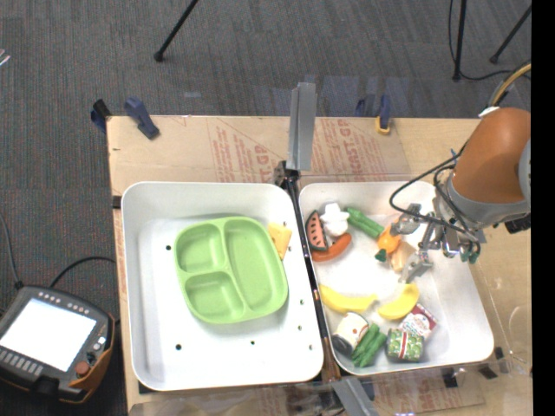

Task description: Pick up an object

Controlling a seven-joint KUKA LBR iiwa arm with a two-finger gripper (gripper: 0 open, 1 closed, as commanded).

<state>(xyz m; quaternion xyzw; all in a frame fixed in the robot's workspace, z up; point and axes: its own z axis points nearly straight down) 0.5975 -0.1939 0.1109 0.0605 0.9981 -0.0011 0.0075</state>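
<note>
Hanging low over the right shallow white bin, the two-finger gripper sits at an orange carrot-like toy, touching or just beside it; how it is set cannot be told. Two yellow plastic bananas lie just below it. One green three-compartment plate rests in the left white bin.

Table w/ two white bins side by side. Left bin holds a green divided plate, yellow wedge at its right edge. Right bin: watermelon slice, sausage, banana, second yellow piece, green beans, strawberry box. Arm comes in from right; claw low over right bin, just beside an orange carrot.
</note>
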